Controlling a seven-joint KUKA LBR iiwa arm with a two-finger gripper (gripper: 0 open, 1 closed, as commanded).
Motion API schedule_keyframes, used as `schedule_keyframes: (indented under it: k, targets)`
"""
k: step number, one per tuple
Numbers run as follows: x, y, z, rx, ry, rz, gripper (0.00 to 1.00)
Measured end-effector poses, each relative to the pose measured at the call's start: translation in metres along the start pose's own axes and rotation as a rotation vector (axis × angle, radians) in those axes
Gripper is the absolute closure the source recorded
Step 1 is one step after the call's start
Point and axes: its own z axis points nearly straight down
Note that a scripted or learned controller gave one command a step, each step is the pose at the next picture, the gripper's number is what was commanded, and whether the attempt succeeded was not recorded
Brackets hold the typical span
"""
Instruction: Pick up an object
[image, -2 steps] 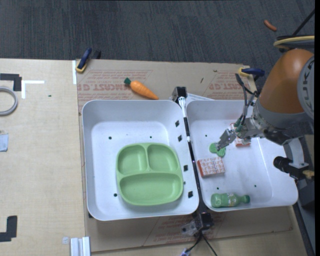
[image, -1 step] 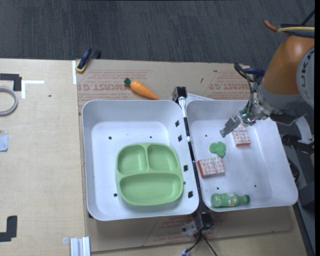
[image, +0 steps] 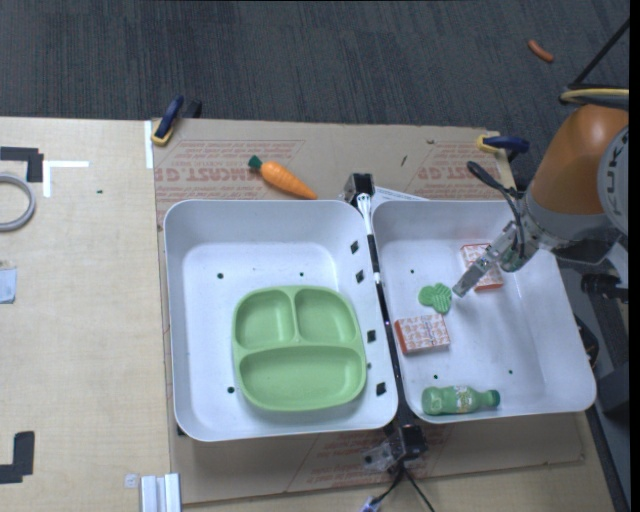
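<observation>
Nearest the camera, a green bottle (image: 458, 400) lies on its side at the front of the right bin (image: 545, 375), and a small patterned box (image: 422, 333) sits just behind it, both untouched. Farther in, the gripper (image: 462, 288) reaches down into the same bin, its tip just beside a small green leafy piece (image: 436, 296), with a second printed box (image: 482, 268) partly covered by the wrist behind it. This looks like the approach step: nothing sits visibly between the gripper's tips, and at this size I cannot tell whether it is spread or closed. The next move likely calls for settling squarely over the green piece before closing. The left bin (image: 190, 330) holds a green divided plate (image: 298, 347). Beyond the bins a toy carrot (image: 283, 178) lies on cardboard. The arm (image: 575, 170) is cut off at the right.
</observation>
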Motion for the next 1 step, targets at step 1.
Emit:
schedule_keyframes:
  k: [1]
  targets:
    - [0.05, 0.0639, -0.0003, -0.003, -0.002, 0.058, 0.0]
